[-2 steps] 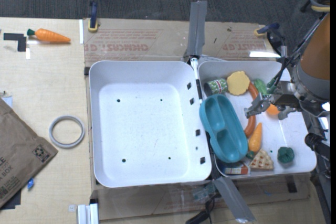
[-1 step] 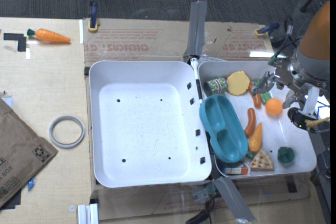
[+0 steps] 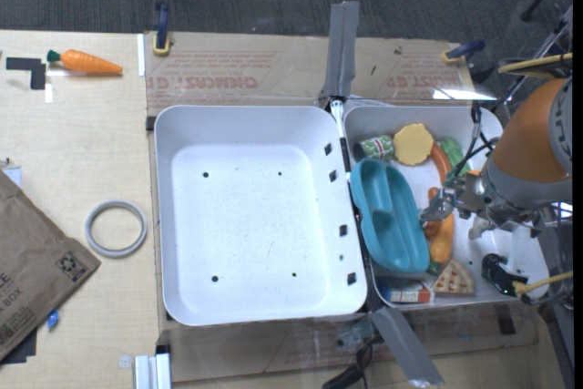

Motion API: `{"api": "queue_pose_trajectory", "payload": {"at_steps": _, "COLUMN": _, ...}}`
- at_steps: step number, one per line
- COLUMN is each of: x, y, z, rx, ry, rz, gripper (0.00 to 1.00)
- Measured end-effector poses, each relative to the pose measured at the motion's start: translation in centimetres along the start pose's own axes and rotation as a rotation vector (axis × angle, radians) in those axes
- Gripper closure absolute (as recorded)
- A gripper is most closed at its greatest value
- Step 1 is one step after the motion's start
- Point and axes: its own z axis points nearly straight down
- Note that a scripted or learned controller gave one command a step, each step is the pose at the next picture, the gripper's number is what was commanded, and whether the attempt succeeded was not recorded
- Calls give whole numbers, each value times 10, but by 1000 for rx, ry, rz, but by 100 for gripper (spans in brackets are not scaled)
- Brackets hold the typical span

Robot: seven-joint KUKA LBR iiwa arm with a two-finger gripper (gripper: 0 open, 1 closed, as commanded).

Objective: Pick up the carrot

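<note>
Two white bins (image 3: 246, 127): the gripper (image 3: 440, 207) hangs over one carrot (image 3: 443, 237) in the right one; grip unclear.

arm (image 3: 533, 146): cut off by right edge
right bin (image 3: 401, 111): right side hidden under arm
cardboard box (image 3: 32, 273): cut by left edge

Left of the gripper (image 3: 437, 212) a teal tray (image 3: 390, 216) crowds close; a waffle (image 3: 454, 279) lies below it; the left bin (image 3: 250, 209) offers open floor.
</note>
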Motion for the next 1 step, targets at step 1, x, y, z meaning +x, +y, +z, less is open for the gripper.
{"api": "queue_pose_trajectory", "payload": {"at_steps": 1, "x": -9, "y": -19, "z": -16, "rx": -3, "ry": 0, "rz": -304, "gripper": 0}}
